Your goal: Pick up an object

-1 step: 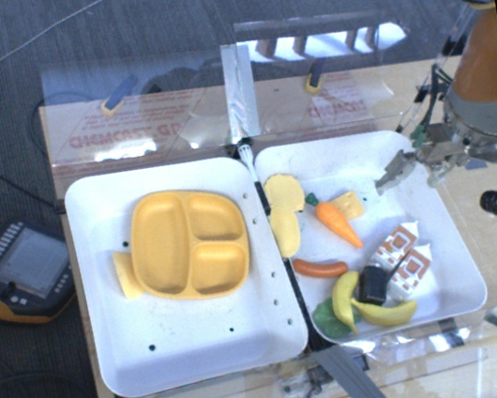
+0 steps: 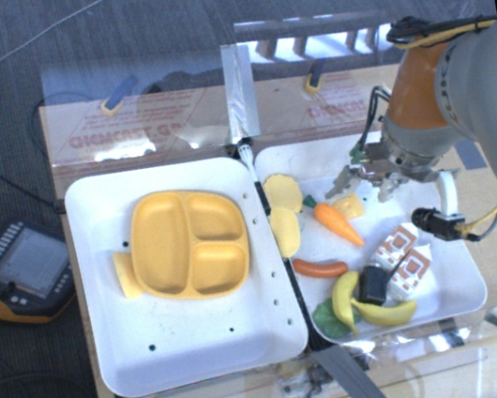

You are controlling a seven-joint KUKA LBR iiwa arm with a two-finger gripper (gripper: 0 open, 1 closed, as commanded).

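Note:
My gripper [image 2: 365, 186] hangs over the back of the right bin [image 2: 457, 299], below the orange wrist band. Its fingers stand open, spread apart with nothing between them. Just beneath its left finger lie an orange carrot [image 2: 338, 223] and a small pale yellow piece [image 2: 351, 207]. Further left, two pale yellow slices [image 2: 284, 211] rest against the bin's wall. A red sausage [image 2: 320, 267], a banana [image 2: 375, 311], a green item [image 2: 326, 319], a black object [image 2: 372, 284] and a white-and-orange patterned box [image 2: 404, 261] crowd the front of this bin.
The left bin [image 2: 161, 352] holds a yellow divided plate [image 2: 187, 242] with a pale yellow slab [image 2: 126, 274] at its left side. A black clip with a cable [image 2: 434, 223] hangs off the arm over the right bin's edge. A teach pendant [image 2: 25, 269] lies on the floor at left.

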